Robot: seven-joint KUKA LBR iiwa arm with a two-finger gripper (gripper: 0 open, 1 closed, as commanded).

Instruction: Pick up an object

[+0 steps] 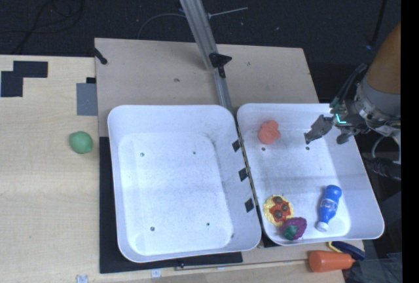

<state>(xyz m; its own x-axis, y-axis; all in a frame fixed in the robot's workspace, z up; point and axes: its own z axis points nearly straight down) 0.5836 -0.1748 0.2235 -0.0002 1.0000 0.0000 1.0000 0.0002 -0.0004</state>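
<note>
A green ball [81, 142] lies on the bench left of the bins; in the right bin [366, 183] a pink object [268, 132] sits just left of the gripper [329, 132], whose jaws hang spread and empty; a blue bottle [328, 206] lies nearer the front.

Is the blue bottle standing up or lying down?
Lying down. The blue bottle rests on its side on the floor of the right bin, white cap end toward the front.
</note>
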